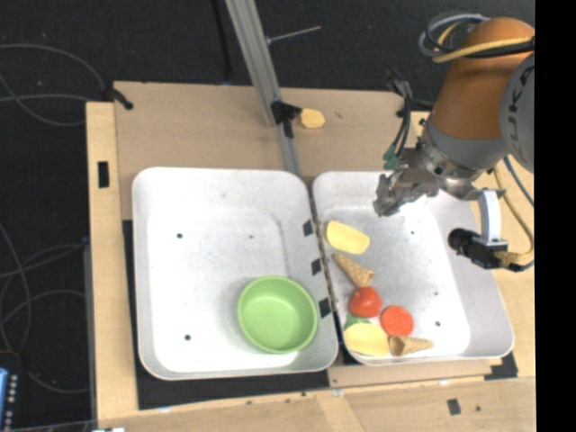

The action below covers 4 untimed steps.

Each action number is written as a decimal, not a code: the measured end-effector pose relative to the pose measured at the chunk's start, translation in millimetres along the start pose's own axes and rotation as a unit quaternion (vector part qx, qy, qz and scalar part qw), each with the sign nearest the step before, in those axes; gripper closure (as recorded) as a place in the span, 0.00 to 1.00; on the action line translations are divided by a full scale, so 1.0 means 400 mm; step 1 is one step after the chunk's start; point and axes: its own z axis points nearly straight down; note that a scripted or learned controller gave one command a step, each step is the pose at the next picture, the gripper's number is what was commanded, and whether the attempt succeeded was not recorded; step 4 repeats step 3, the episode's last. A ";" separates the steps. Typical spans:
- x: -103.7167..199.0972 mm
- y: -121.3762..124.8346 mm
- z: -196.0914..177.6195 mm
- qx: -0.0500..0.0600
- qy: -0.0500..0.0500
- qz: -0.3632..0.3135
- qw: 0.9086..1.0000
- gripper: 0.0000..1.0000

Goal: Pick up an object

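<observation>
The right bin (432,268) holds several toy foods along its left and front side: a pale yellow piece (346,238), a brown cone (354,270), a red tomato (364,302), an orange-red round piece (397,319), a yellow-green piece (367,338) and a small cone (409,345). My gripper (389,200) hangs over the back of the right bin, up and to the right of the pale yellow piece. Nothing shows between its fingers.
A green bowl (277,313) sits in the left bin (198,241) near its front right corner. A metal post (261,70) rises from the bench behind the bins, with a small yellow object (312,119) beside its base. Black cables hang on the arm's right side.
</observation>
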 end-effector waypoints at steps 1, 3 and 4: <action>0.132 -0.007 0.037 0.001 0.000 0.001 1.000 1.00; 0.391 -0.010 0.024 0.000 0.001 -0.001 1.000 1.00; 0.391 -0.010 0.024 0.000 0.001 -0.001 1.000 1.00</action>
